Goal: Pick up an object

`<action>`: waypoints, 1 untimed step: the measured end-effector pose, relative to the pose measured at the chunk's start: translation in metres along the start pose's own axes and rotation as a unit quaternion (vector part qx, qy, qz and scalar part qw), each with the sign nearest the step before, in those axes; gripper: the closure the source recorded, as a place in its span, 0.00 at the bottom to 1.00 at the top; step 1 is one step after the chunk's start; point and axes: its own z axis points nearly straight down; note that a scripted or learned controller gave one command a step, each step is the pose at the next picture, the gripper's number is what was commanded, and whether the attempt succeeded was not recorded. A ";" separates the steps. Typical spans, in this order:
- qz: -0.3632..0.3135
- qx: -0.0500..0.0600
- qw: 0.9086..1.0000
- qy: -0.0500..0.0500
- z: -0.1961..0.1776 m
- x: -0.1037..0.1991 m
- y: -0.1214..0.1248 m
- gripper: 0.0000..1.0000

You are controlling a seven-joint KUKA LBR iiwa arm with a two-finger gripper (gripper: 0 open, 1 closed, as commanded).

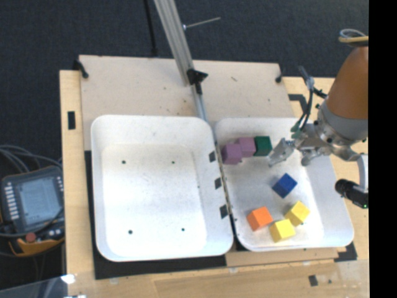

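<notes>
A small blue cube [285,185] lies in the right-hand white bin [335,228], just below the two-finger gripper [291,155], whose spread jaws hold nothing. Near it sit an orange cube [260,218], two yellow cubes [298,213] and purple blocks [238,149].

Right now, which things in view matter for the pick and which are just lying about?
Job:
tool, over the right bin
purple blocks
green block
blue block
orange block
yellow blocks

Lying about:
left bin
pendant off the bench
metal pole
</notes>
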 end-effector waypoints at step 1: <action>0.001 0.000 1.000 0.000 0.000 0.000 0.000 0.00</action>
